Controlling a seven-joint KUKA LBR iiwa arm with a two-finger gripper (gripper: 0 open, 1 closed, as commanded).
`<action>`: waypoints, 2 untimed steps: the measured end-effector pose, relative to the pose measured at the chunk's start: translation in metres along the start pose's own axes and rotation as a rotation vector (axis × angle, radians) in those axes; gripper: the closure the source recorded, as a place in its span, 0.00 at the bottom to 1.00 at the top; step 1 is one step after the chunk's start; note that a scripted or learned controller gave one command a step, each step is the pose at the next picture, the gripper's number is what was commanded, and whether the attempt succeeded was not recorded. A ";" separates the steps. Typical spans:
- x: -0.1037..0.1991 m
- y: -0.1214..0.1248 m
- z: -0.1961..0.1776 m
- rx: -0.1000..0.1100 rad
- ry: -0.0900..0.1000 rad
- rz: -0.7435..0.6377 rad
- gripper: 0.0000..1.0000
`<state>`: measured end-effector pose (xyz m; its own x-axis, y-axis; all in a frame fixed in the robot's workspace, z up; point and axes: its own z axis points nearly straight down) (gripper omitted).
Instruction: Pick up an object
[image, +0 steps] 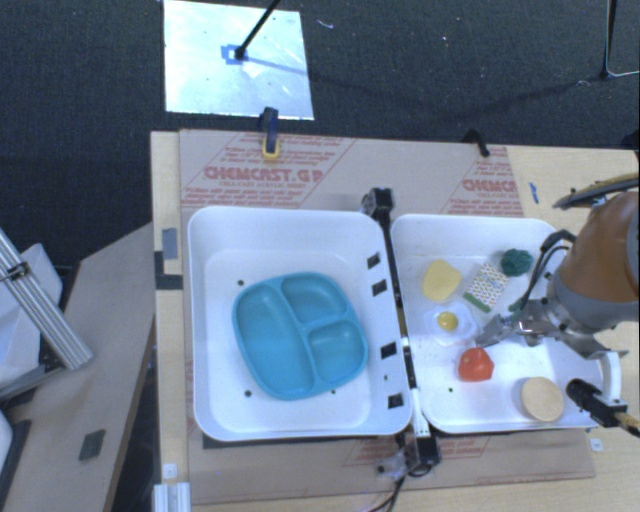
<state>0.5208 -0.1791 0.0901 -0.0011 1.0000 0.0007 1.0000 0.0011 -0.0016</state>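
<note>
The right bin holds several small objects. A red piece lies near its middle front. A tan round disc rests at the front right. A yellow piece, a patterned white and green block and a dark green piece sit toward the back. A small fried-egg piece lies left of centre. My gripper reaches in from the right, low over the bin, with its tip just above and right of the red piece and right of the egg. Nothing is visibly held.
The left bin contains a blue divided plate. A black clip strip joins the two bins. The grey and orange arm covers the right bin's right side. Cardboard lies under both bins.
</note>
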 end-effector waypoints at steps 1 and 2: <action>-0.001 0.002 -0.014 -0.005 -0.002 0.000 1.00; -0.001 -0.001 -0.077 -0.009 -0.003 -0.003 1.00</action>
<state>0.5202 -0.1801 0.1671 -0.0038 1.0000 -0.0025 1.0000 0.0038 0.0074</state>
